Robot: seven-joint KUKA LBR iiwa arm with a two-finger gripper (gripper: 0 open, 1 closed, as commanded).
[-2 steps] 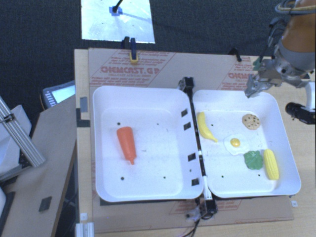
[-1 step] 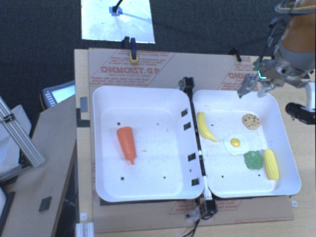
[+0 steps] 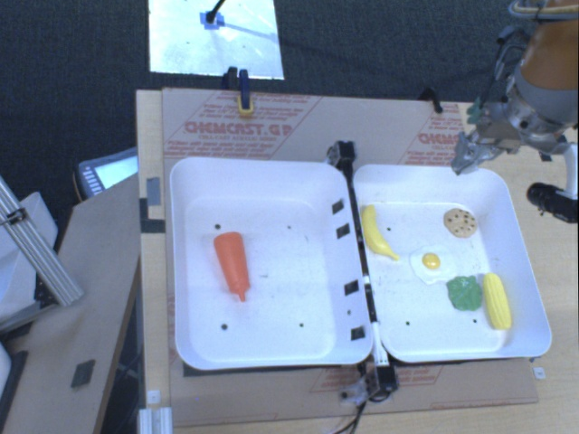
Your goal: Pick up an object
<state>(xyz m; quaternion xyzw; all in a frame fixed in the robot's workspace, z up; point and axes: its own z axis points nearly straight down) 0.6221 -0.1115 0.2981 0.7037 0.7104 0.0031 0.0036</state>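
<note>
An orange carrot [image 3: 232, 264] lies in the left bin [image 3: 194, 183]. The right bin [image 3: 507, 197] holds a yellow banana [image 3: 376, 233], a cookie [image 3: 460, 221], a fried egg [image 3: 432, 264], a green broccoli piece [image 3: 464, 292] and a yellow corn cob [image 3: 497, 300]. My gripper [image 3: 472, 155] hangs over the far edge of the right bin, above and behind the cookie, with nothing seen between its fingers.
A reflective square plate [image 3: 214, 23] lies on the dark floor behind the bench. A yellow-and-black clamp [image 3: 242, 93] sits on the brown board's far edge. Black clips [image 3: 343, 155] join the two bins along the middle. A grey table [image 3: 81, 269] stands at left.
</note>
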